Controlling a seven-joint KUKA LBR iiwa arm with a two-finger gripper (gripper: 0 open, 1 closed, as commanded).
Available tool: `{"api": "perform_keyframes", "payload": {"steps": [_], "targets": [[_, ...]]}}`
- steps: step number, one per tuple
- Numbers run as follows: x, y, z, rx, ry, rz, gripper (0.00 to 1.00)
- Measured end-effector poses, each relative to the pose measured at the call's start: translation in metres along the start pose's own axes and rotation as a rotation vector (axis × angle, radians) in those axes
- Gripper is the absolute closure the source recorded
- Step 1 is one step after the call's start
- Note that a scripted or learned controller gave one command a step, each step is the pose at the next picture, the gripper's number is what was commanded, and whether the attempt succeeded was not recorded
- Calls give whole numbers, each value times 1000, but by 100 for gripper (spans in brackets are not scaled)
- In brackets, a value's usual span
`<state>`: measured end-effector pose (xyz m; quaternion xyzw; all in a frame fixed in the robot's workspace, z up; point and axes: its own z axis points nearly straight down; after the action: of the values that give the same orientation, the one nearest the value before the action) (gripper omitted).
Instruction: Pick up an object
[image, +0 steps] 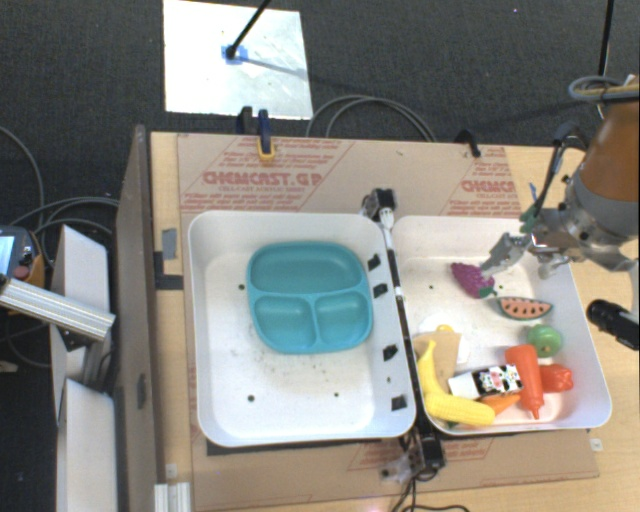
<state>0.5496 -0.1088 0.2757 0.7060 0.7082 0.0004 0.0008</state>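
My gripper (522, 260) hovers over the back of the right bin (590, 400), open, with nothing between its fingers. Its left fingertip (496, 260) is just right of a purple grape bunch (467, 277), close to it but apart. A watermelon slice (523, 307) lies below the gripper. Toward the front of the bin sit a green round piece (545, 338), an orange-red bottle-shaped toy (527, 378), a black-and-white block (487, 381), a banana (428, 365) and a yellow corn cob (460, 408).
The left bin (225, 400) holds a teal divided plate (310, 297). A black clip strip (392, 300) runs along the seam between the bins. The grey arm with its orange band (610, 170) comes in at the upper right. Cables lie behind the bench.
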Motion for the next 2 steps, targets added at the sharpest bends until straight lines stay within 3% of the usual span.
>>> {"api": "perform_keyframes", "payload": {"steps": [1, 2], "targets": [[-51, 35, 106, 4, -1, 4, 0], [-10, 78, 197, 3, 2, -5, 0]]}}
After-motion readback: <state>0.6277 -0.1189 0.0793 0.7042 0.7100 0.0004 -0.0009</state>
